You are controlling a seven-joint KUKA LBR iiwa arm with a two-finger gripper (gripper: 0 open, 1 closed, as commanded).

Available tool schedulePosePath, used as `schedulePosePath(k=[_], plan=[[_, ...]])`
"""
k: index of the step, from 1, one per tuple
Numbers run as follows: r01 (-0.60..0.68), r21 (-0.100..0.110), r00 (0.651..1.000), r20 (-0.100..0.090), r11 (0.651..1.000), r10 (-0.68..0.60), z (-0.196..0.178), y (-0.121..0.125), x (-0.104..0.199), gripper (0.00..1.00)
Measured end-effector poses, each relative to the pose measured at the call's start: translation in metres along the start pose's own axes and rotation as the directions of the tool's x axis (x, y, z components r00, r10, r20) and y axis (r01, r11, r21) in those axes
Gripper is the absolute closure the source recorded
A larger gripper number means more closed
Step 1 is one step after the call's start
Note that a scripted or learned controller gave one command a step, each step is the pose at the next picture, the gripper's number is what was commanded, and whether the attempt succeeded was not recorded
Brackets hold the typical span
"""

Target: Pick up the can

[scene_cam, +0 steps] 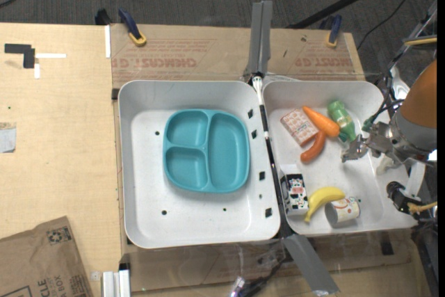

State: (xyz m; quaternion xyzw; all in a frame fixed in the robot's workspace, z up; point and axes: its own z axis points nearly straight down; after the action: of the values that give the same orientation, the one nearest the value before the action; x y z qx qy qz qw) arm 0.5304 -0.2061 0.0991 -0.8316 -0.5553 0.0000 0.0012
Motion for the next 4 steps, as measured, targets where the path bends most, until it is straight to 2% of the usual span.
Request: schedulePosePath(k=[1,2,3,4], plan=[[0.086,0.000,0.996,0.003,0.996,-0.086,0.007,0.076,0.037,0.00],[0.089,0.000,0.996,0.005,0.996,-0.089,-0.002,0.076,0.037,1.00],[-0.052,-0.001,0.999,0.003,0.999,0.052,-0.106,0.023,0.038,1.00],[-0.094,0.001,0.996,0.004,0.996,0.094,-0.077,0.033,0.093,1.00]])
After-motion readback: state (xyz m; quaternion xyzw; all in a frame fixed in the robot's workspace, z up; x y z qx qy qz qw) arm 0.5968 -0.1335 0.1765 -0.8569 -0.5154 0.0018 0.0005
